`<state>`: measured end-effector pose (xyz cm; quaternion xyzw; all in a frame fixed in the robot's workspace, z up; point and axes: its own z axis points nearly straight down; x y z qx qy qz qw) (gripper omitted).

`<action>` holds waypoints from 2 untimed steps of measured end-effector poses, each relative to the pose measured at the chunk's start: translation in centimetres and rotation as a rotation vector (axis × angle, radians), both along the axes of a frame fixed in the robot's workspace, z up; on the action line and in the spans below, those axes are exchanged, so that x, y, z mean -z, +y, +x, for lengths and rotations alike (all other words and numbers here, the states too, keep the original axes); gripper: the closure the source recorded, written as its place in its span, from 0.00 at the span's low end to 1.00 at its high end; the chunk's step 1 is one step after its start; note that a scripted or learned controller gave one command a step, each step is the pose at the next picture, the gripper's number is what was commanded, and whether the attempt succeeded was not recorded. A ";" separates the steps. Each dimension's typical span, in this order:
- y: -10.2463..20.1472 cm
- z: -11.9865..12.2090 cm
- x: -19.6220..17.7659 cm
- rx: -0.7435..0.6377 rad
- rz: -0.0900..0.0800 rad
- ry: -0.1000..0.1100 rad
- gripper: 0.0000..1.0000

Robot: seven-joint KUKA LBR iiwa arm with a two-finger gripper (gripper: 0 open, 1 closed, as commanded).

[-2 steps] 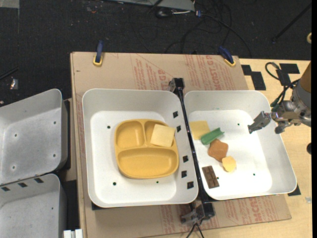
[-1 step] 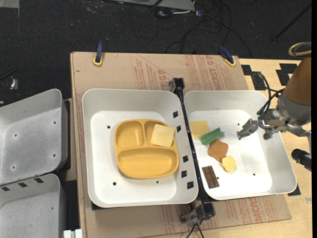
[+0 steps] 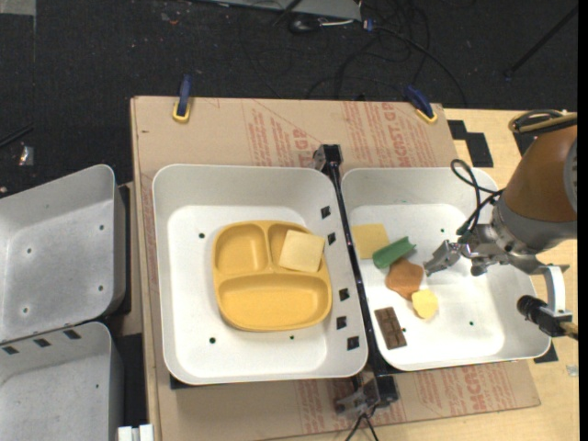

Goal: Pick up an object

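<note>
Cardboard (image 3: 276, 127) underlies two white bins: the left bin (image 3: 184, 200) holds a yellow divided tray (image 3: 248, 301) carrying a pale block (image 3: 301, 251). In the right bin (image 3: 432, 191) lie a yellow square (image 3: 370, 241), a green piece (image 3: 393, 251), an orange lump (image 3: 404, 278), a yellow chunk (image 3: 424, 304) and a brown bar (image 3: 390, 327). Nothing is lifted yet; the gripper (image 3: 445, 257) hovers just right of the orange lump, fingers apparently apart and empty.

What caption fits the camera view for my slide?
Claw hovers over the right bin beside an orange block and green block; yellow tray sits in the left bin.
</note>
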<state>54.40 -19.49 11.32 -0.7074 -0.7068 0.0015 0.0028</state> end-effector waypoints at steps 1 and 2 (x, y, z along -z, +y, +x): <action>0.0 0.0 2.2 0.000 -0.001 -0.005 0.00; 0.0 0.1 1.0 0.000 -0.003 -0.008 1.00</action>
